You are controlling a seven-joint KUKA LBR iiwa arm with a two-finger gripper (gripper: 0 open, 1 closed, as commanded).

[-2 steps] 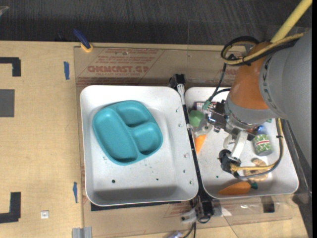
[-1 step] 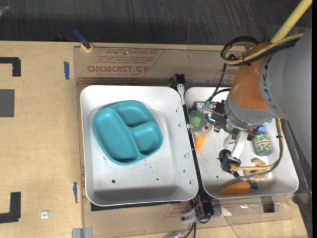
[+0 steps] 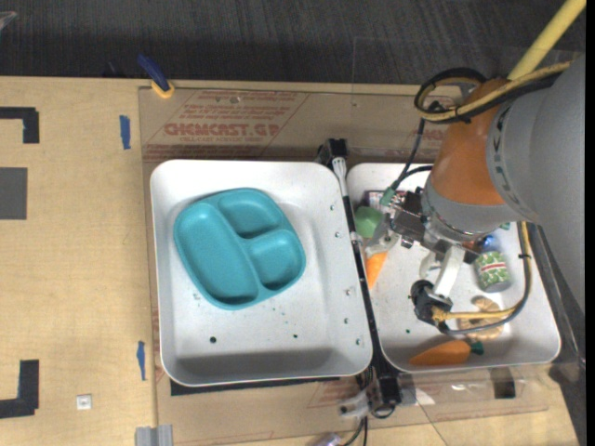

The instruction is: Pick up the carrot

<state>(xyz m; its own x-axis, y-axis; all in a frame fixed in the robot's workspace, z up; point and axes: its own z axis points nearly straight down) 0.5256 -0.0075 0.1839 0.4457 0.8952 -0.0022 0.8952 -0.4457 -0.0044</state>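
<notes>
The gripper (image 3: pixel 398 233) hangs low in the right bin (image 3: pixel 544 347); its grip state cannot be determined. The carrot (image 3: pixel 375 268) lies just below-left of it, against the bin's left wall, which limits access.

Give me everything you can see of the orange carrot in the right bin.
The orange carrot with a green stem end lies flat along the near wall of the shallow white right bin, its green tip pointing right near a black cable. Its surface looks smooth and matte, like a toy. Its upper edge is partly hidden by the cable and claw parts. A second orange piece shows by the bin's left wall, beneath the arm; I cannot tell what it is.
</notes>
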